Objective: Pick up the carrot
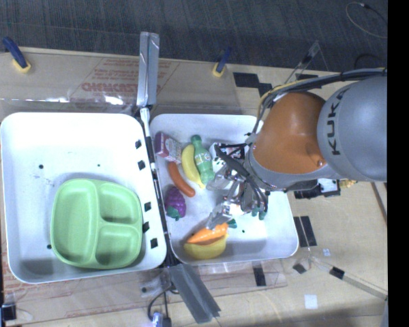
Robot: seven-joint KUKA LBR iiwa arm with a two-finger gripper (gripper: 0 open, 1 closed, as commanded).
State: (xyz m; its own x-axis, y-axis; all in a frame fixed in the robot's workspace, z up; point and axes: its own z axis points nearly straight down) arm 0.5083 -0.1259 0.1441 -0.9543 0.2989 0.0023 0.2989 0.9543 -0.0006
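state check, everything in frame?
hand: low in the right bin, just above the carrot
carrot: lying on a yellow toy, not lifted
banana: lying flat
green bottle: on its side
eggplant: lying flat
green tray: flat in left bin

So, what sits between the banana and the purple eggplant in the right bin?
In the camera view, an orange sausage-shaped toy lies diagonally between the banana and the purple eggplant, close to both; whether it touches either is unclear.
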